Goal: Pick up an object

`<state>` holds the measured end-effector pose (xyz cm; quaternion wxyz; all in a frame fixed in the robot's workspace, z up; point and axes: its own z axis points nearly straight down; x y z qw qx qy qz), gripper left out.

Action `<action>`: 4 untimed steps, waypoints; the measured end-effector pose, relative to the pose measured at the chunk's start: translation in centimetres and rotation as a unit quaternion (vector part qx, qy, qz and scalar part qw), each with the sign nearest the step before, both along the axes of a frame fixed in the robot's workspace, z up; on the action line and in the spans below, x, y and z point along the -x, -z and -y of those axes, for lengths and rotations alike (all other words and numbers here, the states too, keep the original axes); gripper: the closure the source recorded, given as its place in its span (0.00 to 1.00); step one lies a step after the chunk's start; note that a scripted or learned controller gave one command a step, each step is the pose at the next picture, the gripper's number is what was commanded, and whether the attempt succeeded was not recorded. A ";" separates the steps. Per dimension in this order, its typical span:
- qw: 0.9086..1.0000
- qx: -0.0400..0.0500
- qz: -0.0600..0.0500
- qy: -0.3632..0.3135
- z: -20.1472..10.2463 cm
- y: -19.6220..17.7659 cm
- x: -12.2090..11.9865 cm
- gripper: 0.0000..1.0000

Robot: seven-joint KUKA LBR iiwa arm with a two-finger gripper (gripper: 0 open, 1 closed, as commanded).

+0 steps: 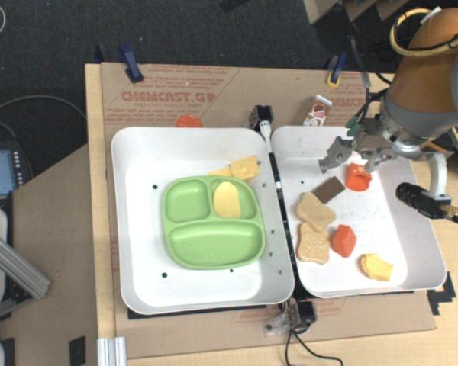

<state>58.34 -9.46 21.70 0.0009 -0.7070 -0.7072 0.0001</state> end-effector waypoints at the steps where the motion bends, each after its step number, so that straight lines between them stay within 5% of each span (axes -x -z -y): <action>1: 1.000 0.000 -0.006 0.002 4.0 12.1 0.9 0.00; 3: 1.000 0.002 0.008 0.003 4.2 12.8 10.1 0.00; 4: 1.000 0.002 0.008 0.001 4.1 11.8 10.0 1.00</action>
